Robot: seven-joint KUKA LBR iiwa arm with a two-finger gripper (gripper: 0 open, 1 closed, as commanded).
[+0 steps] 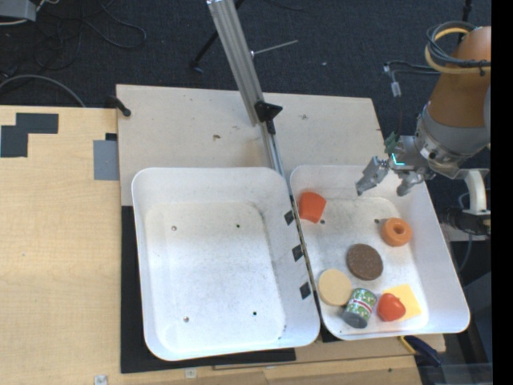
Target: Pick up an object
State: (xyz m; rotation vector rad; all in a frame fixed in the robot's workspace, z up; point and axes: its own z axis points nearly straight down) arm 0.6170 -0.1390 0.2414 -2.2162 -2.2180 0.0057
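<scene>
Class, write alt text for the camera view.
The gripper hangs open above the right bin, holding nothing. Below it lie an orange cup, orange ring, brown disc, tan disc and small can.

Candidates, all in the right bin (449, 255), placed relative to the brown disc (365, 261) lying flat near the bin's middle:
- orange cup (312, 207): on its side, up-left of the disc, well apart, near the divider.
- orange ring (396, 232): flat, just up-right of the disc.
- tan disc (335, 286): flat, just down-left of the disc.
- green-labelled can (360, 307): tipped over, below the disc, touching the tan disc's lower right edge.
- red tomato-like piece (390, 306): down-right of the disc, resting against a yellow block (408, 298), beside the can.
</scene>
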